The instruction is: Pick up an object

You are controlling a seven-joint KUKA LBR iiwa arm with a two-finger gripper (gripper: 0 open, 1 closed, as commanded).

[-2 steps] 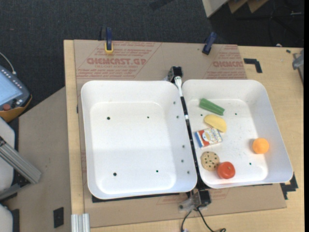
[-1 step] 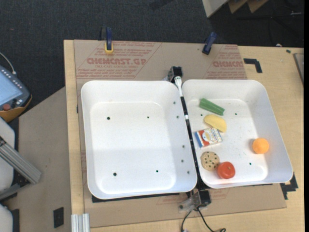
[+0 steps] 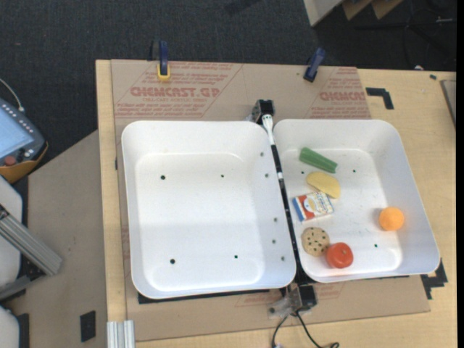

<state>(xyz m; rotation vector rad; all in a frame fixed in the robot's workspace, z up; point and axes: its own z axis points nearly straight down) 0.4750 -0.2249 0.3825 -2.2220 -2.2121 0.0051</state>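
Objects for picking are gathered in the right shallow white bin. Against its left wall lie a green oblong block, long axis slanting down-right, then a yellow wedge, a cookie and a red tomato. An orange ball, standing apart, would be easiest approached from above. The tool's state cannot be told.

"chemcast gp" printed in red on brown board, twice; small carton's print unreadable.
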